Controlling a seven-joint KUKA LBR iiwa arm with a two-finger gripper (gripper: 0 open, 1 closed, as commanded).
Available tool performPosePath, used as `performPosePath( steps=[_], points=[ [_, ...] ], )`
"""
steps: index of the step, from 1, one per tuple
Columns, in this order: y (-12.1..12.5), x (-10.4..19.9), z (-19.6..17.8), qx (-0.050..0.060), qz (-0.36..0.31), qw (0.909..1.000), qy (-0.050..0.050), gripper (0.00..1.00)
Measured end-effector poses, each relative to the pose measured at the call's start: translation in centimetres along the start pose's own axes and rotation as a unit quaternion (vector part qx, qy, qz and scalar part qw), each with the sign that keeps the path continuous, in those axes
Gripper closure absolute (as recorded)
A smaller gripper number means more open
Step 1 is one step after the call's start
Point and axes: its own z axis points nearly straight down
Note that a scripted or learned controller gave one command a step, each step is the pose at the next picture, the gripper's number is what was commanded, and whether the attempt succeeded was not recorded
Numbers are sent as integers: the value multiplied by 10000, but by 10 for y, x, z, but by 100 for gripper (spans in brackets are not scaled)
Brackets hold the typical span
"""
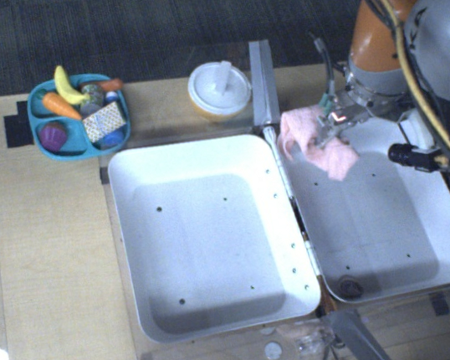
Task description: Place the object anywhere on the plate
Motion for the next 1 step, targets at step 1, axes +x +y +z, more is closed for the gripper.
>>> performPosePath(
  steps=[1],
  points=[
    [2,1,-40,-5,-38,10000,4,100]
  ],
)
